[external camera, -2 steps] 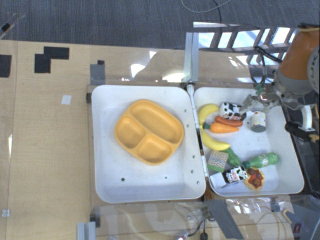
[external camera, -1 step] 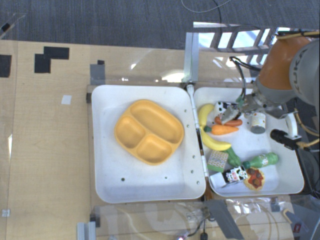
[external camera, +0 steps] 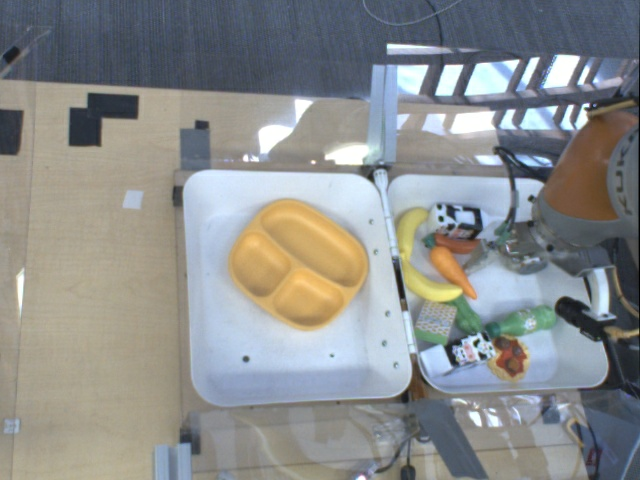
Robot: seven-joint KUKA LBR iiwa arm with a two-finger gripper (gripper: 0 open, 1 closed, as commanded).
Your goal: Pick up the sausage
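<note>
At the near edge of the right bin [external camera: 592, 376] lies a green bottle [external camera: 522, 320]. Farther back hangs the gripper [external camera: 520, 251]; its opening cannot be told. What appears to be the sausage [external camera: 453, 238] lies just left, above the carrot [external camera: 452, 271]. Step: approach. Next, probably: shift left, descend.

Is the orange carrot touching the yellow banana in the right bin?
Touching. The camera view shows the orange carrot lying across the yellow banana, overlapping its lower curve with no gap.
</note>
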